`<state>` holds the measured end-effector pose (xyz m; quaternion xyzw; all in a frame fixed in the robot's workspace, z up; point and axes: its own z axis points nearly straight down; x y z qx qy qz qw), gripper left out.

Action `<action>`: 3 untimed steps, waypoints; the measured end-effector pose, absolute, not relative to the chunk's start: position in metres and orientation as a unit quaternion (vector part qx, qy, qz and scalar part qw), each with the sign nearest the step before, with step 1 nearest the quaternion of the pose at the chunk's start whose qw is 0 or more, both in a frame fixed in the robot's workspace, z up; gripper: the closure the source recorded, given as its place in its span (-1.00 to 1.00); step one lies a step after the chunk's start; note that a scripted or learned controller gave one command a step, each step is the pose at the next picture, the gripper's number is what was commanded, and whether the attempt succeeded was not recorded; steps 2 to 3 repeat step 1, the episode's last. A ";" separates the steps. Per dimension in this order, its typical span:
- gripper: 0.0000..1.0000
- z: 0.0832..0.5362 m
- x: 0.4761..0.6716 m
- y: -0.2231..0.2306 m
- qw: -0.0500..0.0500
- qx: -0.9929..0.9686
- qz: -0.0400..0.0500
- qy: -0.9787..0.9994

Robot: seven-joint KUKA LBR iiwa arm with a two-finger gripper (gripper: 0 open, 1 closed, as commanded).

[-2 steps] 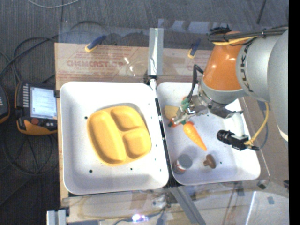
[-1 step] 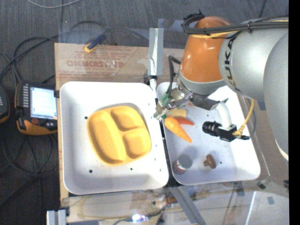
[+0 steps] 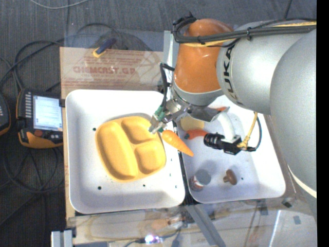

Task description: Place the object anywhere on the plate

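A yellow divided plate [image 3: 128,147] lies in the left white bin [image 3: 82,189]. My gripper [image 3: 157,123] hangs over the plate's right rim, reaching in from the right under the orange wrist band. Its fingers are shut on the thick end of an orange carrot [image 3: 178,142]. The carrot slants down to the right, with its tip over the wall between the two bins, above the bin floor.
The right bin [image 3: 257,184] holds a small red-orange piece [image 3: 195,134], a grey round thing [image 3: 201,178], a brown mushroom-like thing [image 3: 230,177] and a pale yellow item [image 3: 191,123] partly under the arm. A cardboard sheet [image 3: 113,71] lies behind the left bin.
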<state>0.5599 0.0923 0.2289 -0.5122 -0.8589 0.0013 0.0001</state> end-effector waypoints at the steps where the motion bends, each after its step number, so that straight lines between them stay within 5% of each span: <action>1: -1.00 0.229 0.560 0.092 0.000 -0.512 0.001 -0.859; 3: -1.00 0.229 0.560 0.092 0.000 -0.512 0.001 -0.859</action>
